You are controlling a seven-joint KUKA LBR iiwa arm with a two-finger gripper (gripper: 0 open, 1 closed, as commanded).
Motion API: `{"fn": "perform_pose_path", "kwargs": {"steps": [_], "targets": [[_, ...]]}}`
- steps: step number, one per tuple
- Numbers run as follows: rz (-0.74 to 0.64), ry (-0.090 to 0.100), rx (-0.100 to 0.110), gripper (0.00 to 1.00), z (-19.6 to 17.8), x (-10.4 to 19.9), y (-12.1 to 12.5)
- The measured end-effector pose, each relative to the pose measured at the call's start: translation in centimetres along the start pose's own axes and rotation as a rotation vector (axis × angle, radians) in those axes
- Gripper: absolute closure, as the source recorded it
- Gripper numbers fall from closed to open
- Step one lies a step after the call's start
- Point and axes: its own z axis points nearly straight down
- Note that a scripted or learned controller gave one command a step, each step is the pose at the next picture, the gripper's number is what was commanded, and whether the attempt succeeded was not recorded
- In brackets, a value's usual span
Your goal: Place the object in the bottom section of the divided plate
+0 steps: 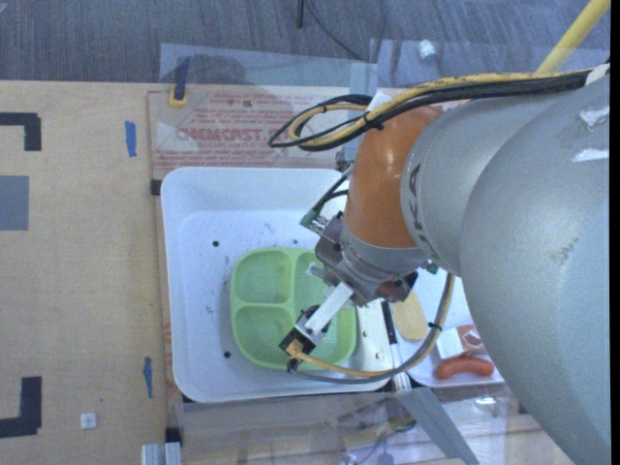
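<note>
**Item 1, plate** (254,335): green, divided into 3 sections, lying flat on the floor of a white bin (194,260), set toward its lower right. The sections' visible floors are bare green. The one nearest the lower edge is taken as the target, and it lies open to a drop from above.

**Item 2, gripper** (383,313): over the plate's right edge, tucked beneath the wrist. Whether it is wide, narrow or carrying anything cannot be told from this angle. Judged to sit there because the right edge borders the target section.

**Item 3, arm** (504,240): grey with an orange band, reaching in from the right of the plate and covering the plate's right section.

**Item 4, object to be placed:** not identified with certainty. 2 candidates lie to the right of the plate, near each other: a tan piece (412,318) and, further right, a red sausage (463,365). Both rest loose and neither touches the plate, so the placing appears not yet done.
</note>
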Motion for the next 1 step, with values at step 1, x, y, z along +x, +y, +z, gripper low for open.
{"fn": "perform_pose_path", "kwargs": {"steps": [1], "targets": [[0.123, 0.002, -0.004, 1.0, -2.56, 4.81, -3.29]]}}
